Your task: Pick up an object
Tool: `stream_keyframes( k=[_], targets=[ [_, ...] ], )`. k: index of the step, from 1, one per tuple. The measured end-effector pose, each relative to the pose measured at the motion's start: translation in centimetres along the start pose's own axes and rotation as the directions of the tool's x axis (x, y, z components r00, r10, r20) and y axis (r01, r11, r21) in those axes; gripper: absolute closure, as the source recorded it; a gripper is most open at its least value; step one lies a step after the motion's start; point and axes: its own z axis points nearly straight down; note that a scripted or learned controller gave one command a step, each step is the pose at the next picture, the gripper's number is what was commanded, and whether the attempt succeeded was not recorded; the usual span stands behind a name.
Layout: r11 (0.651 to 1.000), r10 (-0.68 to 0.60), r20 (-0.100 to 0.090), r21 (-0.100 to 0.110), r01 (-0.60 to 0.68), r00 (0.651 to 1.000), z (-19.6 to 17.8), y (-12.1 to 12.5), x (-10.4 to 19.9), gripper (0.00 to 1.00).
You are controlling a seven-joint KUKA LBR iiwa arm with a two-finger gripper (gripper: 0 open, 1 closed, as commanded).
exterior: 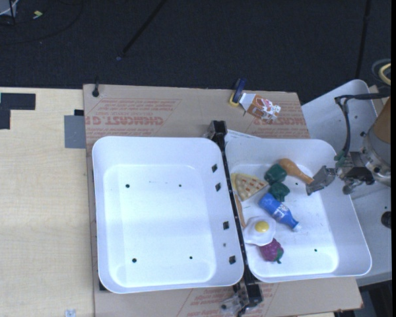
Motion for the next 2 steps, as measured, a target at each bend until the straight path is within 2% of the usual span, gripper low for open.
stream_keyframes(
  k=[1, 2],
  targets=[
    [1.0, -0.003, -0.001, 0.006, 0.003, 1.0, 13.6, -2.2, 7.2, 0.0],
    [1.0, -0.003, 0.0, -0.004, 0.003, 1.0, 13.9, 4.0, 9.4, 0.0]
  ],
)
